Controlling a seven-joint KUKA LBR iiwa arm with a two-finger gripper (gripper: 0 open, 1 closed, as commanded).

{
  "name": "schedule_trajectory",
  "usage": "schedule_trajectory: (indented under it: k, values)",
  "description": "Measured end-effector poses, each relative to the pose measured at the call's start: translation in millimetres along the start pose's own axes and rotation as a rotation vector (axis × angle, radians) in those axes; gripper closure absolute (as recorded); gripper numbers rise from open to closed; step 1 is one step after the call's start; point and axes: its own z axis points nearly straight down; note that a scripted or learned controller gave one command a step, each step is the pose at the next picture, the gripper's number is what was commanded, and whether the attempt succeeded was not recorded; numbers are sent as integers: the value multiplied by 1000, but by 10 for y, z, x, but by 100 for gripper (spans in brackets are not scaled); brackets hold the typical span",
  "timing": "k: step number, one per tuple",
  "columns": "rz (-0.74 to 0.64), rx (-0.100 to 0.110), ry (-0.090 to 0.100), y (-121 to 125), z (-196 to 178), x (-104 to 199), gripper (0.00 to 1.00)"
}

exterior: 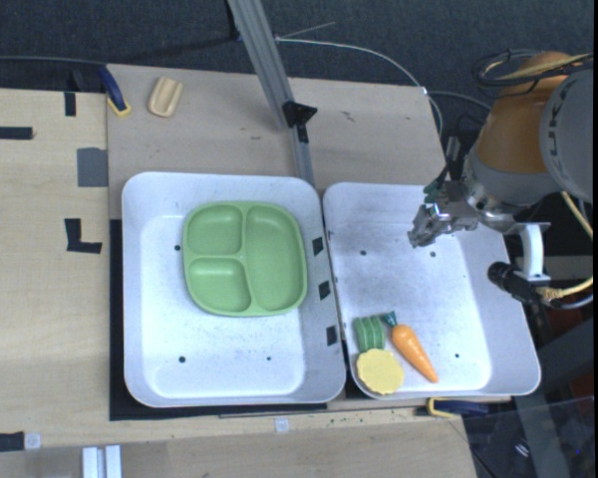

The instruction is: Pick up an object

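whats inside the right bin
In the right bin, near its front-left corner: a toy carrot, a yellow round piece and a green piece. The pincer hangs over the back, hiding some floor.

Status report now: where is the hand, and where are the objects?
Hand over right bin, upper part. Toy carrot, yellow disc, green piece at bin's near edge, untouched. Green divided plate in left bin.

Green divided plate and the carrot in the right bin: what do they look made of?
The green divided plate looks like moulded plastic, matte: uniform pale green with soft rounded compartment edges. The carrot looks like a plastic toy: flat, even orange, smooth tapered shape, next to a green top. Hard or soft cannot be told from this view.
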Motion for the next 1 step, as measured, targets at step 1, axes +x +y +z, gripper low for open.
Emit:
schedule_trajectory:
  k: [1]
  values:
    - [-1, 3, 1, 5, -165, 4, 100]
